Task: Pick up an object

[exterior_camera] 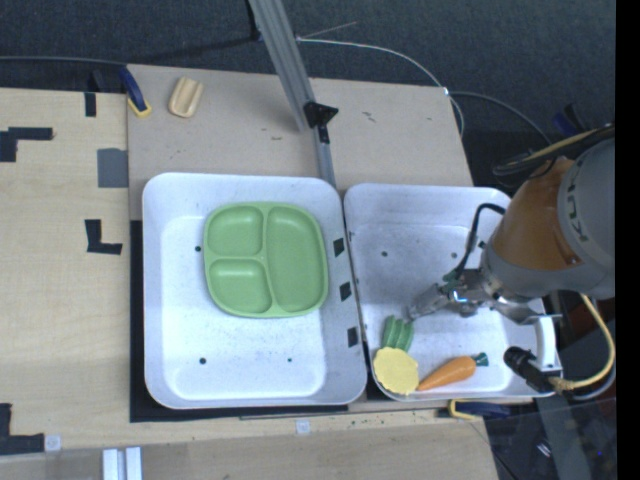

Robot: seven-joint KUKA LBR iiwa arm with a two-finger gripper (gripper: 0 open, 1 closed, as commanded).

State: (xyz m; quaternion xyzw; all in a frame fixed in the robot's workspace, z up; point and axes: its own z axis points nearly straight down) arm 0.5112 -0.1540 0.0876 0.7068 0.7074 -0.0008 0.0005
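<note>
green divided plate [267, 259] in left bin [165, 368] — tan block [185, 97] on bench.

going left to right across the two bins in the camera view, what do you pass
left bin → green divided plate → right bin → yellow disc → toy carrot → gripper reaching in on the grey arm.

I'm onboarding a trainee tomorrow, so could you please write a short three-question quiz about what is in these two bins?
1. True or false: the green divided plastic plate lies in the right white bin.
2. Which item lies nearest the gripper? A) the orange toy carrot B) the green-and-yellow toy corn cob C) the tan block on the bench
3. Fill in: the plate has ___ compartments.

Key: 1 false, it lies in the left white bin. 2 B. 3 three.
</note>
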